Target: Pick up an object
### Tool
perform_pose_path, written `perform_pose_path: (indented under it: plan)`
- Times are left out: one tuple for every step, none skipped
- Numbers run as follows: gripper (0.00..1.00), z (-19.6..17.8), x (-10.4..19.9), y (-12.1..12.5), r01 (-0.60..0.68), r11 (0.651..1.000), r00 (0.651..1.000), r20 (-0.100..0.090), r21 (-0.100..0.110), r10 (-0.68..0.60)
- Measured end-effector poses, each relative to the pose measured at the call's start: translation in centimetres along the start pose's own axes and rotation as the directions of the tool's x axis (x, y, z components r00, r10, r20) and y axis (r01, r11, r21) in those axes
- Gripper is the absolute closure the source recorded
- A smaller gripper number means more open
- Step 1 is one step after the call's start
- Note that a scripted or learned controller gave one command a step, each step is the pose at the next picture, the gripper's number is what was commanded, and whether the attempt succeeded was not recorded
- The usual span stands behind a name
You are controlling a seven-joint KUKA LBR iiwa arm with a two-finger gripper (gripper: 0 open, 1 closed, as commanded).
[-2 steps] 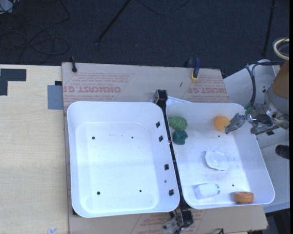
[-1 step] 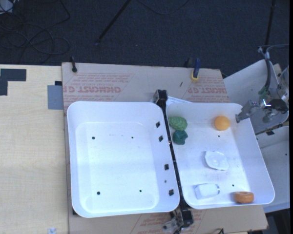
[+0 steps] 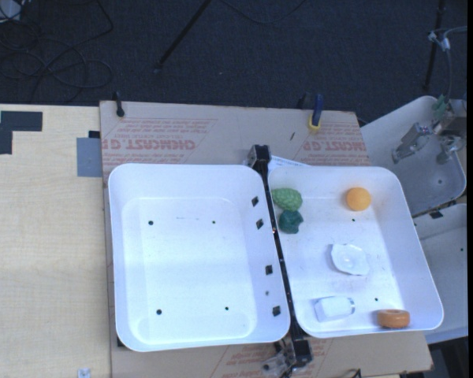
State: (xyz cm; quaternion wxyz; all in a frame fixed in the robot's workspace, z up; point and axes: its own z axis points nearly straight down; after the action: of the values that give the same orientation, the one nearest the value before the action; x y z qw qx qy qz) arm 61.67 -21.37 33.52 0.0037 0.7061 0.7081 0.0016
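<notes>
From where I stand, the picking is not yet begun. All things lie in the right bin (image 3: 414, 235). Taking the orange ball (image 3: 358, 198) near its far wall as landmark: the light green lump (image 3: 287, 198) and the dark green one (image 3: 289, 220) lie to its left by the divider, the white pieces (image 3: 349, 259) nearer to me, the orange ring (image 3: 393, 318) nearest. The pincer (image 3: 426, 136) waits outside, right of the ball; if it is spread or pressed together, I cannot tell.
</notes>
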Motion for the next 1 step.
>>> perform_pose_path:
  plan:
    - [0.00, -9.34, -0.16, -7.47, -0.006, 1.000, 1.000, 0.000, 0.000, 0.006]
